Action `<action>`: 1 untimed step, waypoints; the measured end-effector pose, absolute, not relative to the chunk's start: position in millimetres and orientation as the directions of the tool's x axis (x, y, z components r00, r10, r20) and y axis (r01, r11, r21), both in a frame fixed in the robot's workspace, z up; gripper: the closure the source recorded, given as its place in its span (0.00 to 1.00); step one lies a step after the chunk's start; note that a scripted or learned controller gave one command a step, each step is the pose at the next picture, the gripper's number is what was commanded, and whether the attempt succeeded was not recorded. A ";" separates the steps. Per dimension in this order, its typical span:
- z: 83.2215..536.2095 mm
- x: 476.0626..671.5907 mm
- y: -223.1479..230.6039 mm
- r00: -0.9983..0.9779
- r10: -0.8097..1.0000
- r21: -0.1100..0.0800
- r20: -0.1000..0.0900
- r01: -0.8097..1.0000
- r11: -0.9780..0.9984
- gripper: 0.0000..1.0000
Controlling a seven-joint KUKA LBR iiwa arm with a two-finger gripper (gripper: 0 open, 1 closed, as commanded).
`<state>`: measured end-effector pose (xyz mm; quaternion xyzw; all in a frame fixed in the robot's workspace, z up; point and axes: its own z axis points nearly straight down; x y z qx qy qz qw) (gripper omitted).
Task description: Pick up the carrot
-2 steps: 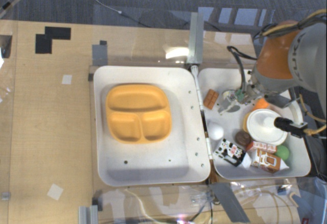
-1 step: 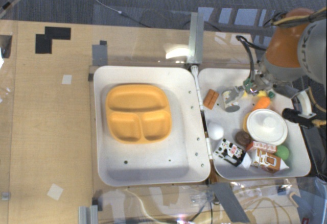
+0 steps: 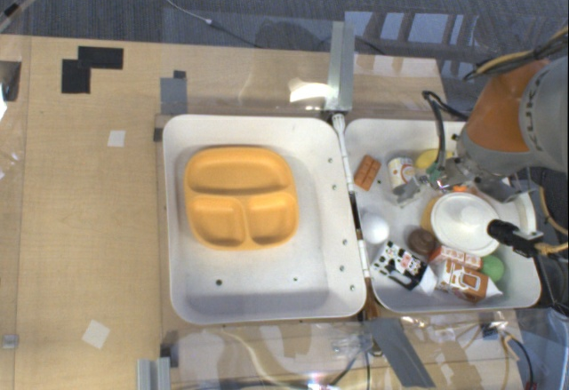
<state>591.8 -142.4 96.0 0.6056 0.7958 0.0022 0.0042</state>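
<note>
A small orange-brown piece [image 3: 367, 171], the only carrot-coloured thing I see, lies in the right bin [image 3: 382, 295] near its left wall, towards the back. My gripper [image 3: 425, 181] is low over the middle of that bin, about a hand's width right of the piece. It hangs among a small white and red can [image 3: 400, 171] and a yellow-green item [image 3: 429, 157]. The grey arm with its orange band [image 3: 498, 117] comes in from the right and hides what is under the wrist. I see nothing clearly held.
The right bin is crowded: a white round dish [image 3: 464, 221], a white ball [image 3: 375, 226], a brown round item [image 3: 421, 241], a black and white box [image 3: 400, 264], a red and white carton [image 3: 462, 277], a green ball [image 3: 493, 268]. A yellow divided tray [image 3: 240, 195] sits in the left bin [image 3: 267, 299].
</note>
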 end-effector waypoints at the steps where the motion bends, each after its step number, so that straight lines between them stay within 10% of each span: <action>1: 90.6 591.1 -91.7 0.030 1.000 0.016 -0.002 0.999 -0.030 0.00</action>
